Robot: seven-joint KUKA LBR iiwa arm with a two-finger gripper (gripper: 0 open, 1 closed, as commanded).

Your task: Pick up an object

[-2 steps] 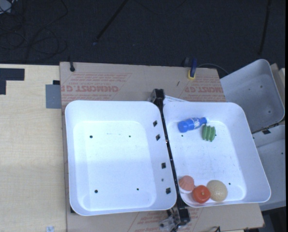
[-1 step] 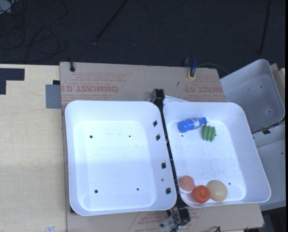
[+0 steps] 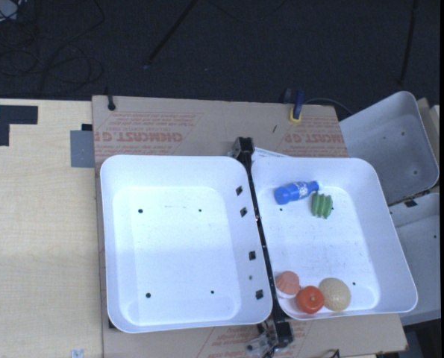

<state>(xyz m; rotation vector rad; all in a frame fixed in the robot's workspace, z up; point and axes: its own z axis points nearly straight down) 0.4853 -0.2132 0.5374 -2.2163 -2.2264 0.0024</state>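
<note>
Blue bottle (image 3: 295, 192) lies inside the right bin (image 3: 371, 259).

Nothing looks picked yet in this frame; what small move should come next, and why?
Probably bring the arm in over the right bin above the blue bottle: it lies apart from the green object, while the three round objects crowd the near corner.

Even overhead light, bright on both bins; left bin (image 3: 173, 241) floor slightly washed out. Soft shadow along its left wall. Far floor (image 3: 207, 36) dim, nearly black. Overall focus mildly soft, grainy.
</note>
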